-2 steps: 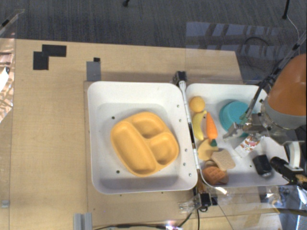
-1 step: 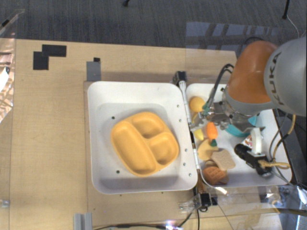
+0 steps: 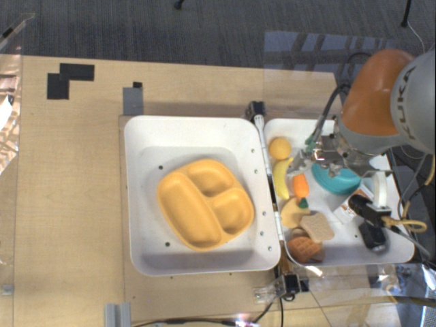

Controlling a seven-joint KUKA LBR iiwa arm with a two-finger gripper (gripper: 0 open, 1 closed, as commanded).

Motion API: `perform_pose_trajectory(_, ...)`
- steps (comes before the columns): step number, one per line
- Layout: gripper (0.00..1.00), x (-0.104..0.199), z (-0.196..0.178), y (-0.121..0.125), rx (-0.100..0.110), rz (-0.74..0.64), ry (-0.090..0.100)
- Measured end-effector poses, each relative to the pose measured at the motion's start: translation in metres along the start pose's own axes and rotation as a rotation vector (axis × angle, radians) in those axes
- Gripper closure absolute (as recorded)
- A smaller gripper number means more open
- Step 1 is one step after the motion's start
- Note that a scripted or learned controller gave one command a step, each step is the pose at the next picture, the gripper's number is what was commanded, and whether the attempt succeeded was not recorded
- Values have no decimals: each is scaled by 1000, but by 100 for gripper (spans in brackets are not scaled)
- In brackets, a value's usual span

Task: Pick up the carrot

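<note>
End effector [image 3: 320,154] hangs over the right bin [image 3: 402,251]; whether its fingers are apart or together cannot be told. The carrot [image 3: 300,185] lies in that bin just below and left of it, not gripped. Banana [image 3: 280,176] sits further left; teal bowl [image 3: 337,181] directly beneath it. Yellow divided tray [image 3: 204,201] occupies the left bin [image 3: 146,155], well apart.
</note>
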State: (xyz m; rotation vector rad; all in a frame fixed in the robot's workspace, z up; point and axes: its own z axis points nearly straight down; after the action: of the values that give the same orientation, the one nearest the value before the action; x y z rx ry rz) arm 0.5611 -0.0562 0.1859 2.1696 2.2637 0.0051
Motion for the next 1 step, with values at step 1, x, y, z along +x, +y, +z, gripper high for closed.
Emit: perform_pose_trajectory(1,0,-42,97,-15,-7,-75,0)
